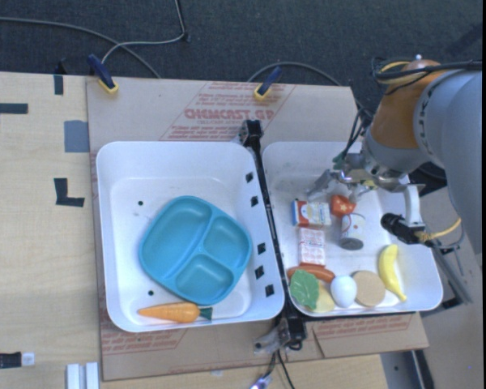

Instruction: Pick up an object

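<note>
A: So, the jaws (343, 191) hang over the right bin (431, 302), and a small red tomato-like piece (342, 205) sits right under them. Are they on it?

B: I cannot tell. The wrist hides the tips, so whether they stand apart or together is unclear, and nothing shows as clamped between them. I'd judge the pick as not yet made.

A: What makes this step go well, then?

B: Centre on one thing. The red piece lies directly below the jaws, but a grey cylinder (351, 239) stands just beside it on the near side, and a red-and-white packet (309, 213) lies close on the side toward the divider. A sloppy descent could catch two at once or nudge the red piece away.

A: So come straight down?

B: Yes, with the jaws spread across the red piece's narrow width and aligned so neither tip lands on the cylinder or the packet. It looks round and smooth, so it may roll; close slowly and lift only once it is seated.

A: And the rest?

B: The banana (390, 270) and the egg (343, 288) lie further toward the near rim, well apart from the jaws. Leave them.
</note>
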Controlling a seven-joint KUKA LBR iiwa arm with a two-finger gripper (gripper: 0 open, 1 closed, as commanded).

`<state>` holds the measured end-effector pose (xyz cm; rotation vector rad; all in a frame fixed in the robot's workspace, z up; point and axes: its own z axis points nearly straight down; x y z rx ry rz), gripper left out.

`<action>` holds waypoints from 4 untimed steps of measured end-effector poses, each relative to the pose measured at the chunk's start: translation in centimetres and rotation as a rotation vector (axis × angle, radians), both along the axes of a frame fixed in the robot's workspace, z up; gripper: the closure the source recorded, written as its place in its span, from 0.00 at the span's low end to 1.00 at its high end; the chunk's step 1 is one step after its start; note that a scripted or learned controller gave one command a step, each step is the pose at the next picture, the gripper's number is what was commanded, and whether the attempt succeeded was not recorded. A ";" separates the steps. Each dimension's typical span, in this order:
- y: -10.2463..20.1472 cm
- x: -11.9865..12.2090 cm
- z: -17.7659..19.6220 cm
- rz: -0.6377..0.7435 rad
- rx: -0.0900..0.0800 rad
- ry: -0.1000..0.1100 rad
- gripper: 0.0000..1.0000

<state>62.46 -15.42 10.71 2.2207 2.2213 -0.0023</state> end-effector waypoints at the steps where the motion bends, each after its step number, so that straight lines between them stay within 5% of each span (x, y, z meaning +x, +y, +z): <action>1: -0.8 -2.3 -1.4 0.001 0.002 -0.022 0.00; 2: 0.6 -12.0 -1.7 -0.001 0.000 -0.017 0.00; 3: 5.3 -5.7 -2.1 0.003 0.000 -0.008 0.00; 4: 0.9 -0.5 -0.4 0.000 0.000 -0.001 0.00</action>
